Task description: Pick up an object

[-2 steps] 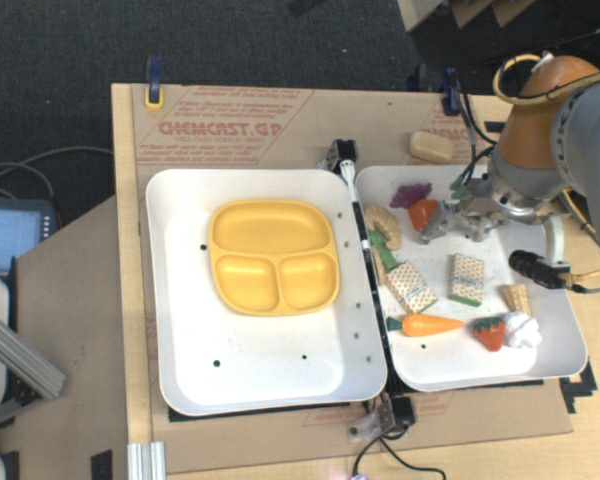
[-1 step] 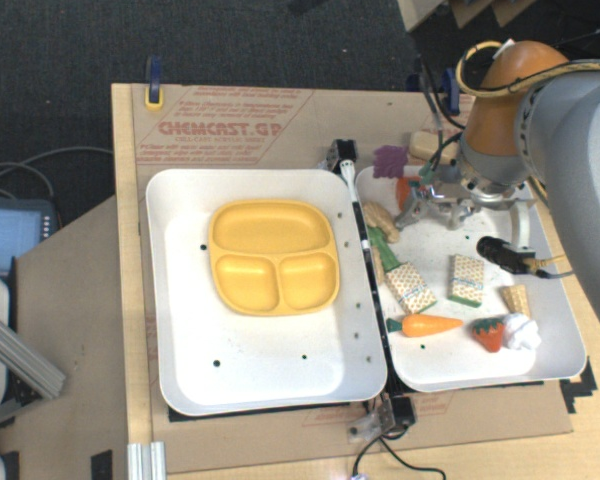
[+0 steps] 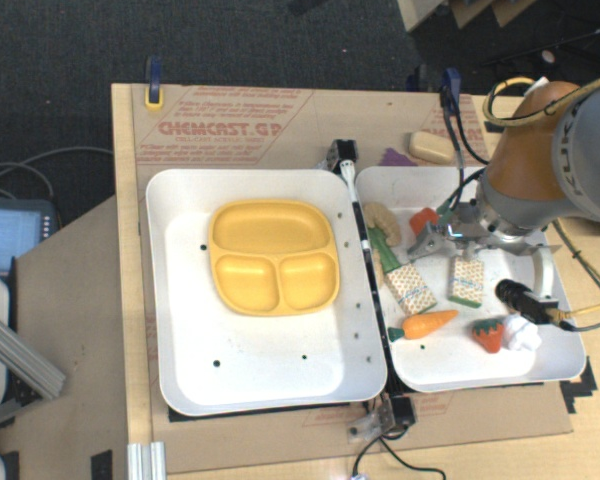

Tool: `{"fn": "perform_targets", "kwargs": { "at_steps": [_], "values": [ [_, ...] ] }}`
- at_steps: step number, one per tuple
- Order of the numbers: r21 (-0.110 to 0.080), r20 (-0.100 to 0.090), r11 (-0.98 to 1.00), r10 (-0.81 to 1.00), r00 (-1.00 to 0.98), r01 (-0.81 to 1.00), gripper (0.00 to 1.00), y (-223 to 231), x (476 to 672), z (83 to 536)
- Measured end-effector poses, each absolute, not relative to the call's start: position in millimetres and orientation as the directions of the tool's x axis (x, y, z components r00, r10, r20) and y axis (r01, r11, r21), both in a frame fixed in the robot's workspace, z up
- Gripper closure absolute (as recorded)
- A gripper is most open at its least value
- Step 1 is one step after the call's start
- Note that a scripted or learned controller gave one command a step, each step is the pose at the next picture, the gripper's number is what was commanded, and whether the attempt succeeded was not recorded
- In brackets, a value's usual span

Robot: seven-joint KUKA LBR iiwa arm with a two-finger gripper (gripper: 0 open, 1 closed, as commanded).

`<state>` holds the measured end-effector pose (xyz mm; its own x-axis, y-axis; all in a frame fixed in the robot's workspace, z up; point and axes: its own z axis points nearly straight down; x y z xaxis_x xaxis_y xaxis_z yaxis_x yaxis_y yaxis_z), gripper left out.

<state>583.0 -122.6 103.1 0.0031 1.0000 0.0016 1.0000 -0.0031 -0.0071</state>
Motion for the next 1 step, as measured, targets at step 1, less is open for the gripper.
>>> {"fn": "perform_targets", "kwargs": {
  "at_steps": [1],
  "values": [
    [0.006,-0.004,0.000,1.000,0.000,1.000,0.00,-171.1,660.6,84.5]
  ]
}}
